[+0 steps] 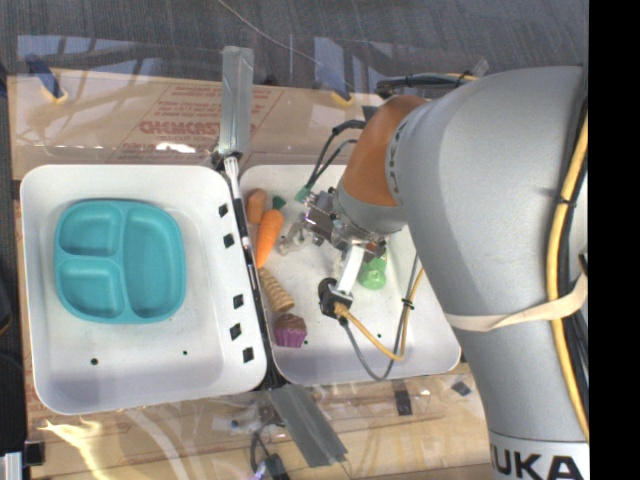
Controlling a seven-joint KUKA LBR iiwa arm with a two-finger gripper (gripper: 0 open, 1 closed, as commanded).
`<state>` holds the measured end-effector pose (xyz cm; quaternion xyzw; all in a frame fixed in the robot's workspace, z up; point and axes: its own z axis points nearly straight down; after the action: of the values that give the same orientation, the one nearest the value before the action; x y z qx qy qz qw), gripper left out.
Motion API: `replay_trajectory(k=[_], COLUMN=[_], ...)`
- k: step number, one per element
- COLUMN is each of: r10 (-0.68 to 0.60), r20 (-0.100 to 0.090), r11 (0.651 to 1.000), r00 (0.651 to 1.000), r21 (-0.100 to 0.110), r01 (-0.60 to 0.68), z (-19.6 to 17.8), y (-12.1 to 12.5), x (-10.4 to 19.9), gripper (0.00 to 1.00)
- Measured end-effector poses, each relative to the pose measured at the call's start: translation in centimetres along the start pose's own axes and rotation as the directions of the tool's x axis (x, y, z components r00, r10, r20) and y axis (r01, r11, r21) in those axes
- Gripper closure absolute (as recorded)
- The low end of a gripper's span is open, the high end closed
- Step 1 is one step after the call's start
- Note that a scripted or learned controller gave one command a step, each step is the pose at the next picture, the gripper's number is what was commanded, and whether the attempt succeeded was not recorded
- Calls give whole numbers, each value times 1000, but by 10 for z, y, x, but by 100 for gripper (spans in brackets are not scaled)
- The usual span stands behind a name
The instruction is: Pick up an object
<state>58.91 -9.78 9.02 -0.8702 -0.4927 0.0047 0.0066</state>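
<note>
So the pickable stuff is all in the right bin (430,343). Closest to the gripper (312,220) is a toy carrot (268,232), lying just off its left side along the bin's left wall, with a second carrot (255,204) touching it a bit further up that wall. Below those, well down from the gripper, there's a waffle ice cream cone (277,290) and a little purple cupcake (290,331) right next to each other. On the other side, tucked under the wrist, something green (374,271) peeks out, too hidden to name.

Honestly I can't tell whether the gripper is open or closed, the wrist and the cable clutter cover it. Nothing visibly sits in it, so I'd call the pick not done yet.

If it were me, I'd go for the near carrot. Tricky bit: it's hugging the wall and touching its buddy, so a sloppy descent probably just shoves both around. Better to line the jaws across the carrot's narrow width, not along its length, and come straight down on the fat middle. The tapered end would likely squirt out.

The left bin (40,268) has a teal divided plate (120,260), well away from the gripper, so ignore it.
</note>
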Motion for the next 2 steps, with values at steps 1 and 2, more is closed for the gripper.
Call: replay_trajectory(k=[1, 2], r10=[256, 250], r20=[-4, -3], r11=[967, 968], r00=[967, 968], r21=[-11, -6], r01=[-256, -250], z=[-1, -10], y=[-1, -1], x=[7, 7], gripper=[0, 100])
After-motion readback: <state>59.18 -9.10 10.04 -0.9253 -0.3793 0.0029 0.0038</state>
